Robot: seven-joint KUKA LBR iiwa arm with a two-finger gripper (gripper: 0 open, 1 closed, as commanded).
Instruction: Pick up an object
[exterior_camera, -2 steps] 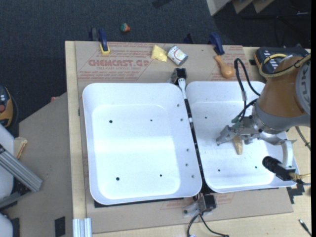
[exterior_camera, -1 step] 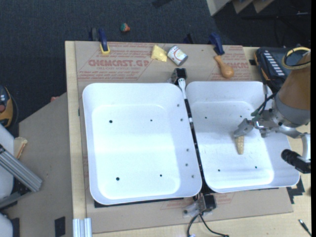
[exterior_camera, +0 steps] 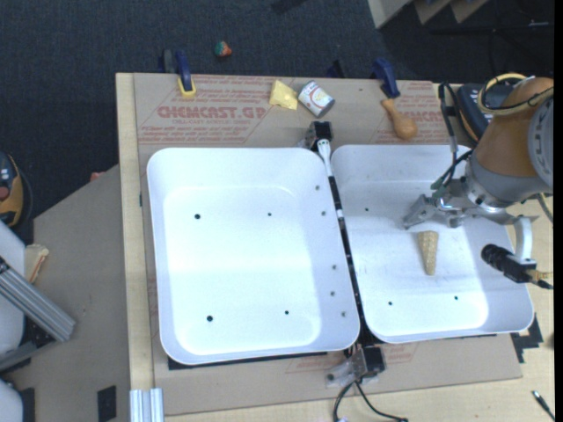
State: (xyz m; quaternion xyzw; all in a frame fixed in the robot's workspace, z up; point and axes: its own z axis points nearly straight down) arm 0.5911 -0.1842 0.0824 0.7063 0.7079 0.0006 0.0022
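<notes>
A tan cone (exterior_camera: pixel 427 251) lies in the right bin (exterior_camera: pixel 387 183), near its middle, with its tip pointing toward the front rim. My gripper (exterior_camera: pixel 436 220) hangs just behind the cone's wide end, a little above the bin floor. It is open, its two fingers are spread to left and right, and nothing is between them. The grey arm with its orange band (exterior_camera: pixel 510 148) reaches in over the bin's right rim.
The left bin (exterior_camera: pixel 176 192) sits beside the right one, and their rims meet in the middle. On the bench behind the bins lie a yellow piece (exterior_camera: pixel 283 95), a small pale block (exterior_camera: pixel 316 99) and a wooden-handled thing (exterior_camera: pixel 400 121). Blue clamps (exterior_camera: pixel 184 70) hold the board's back edge.
</notes>
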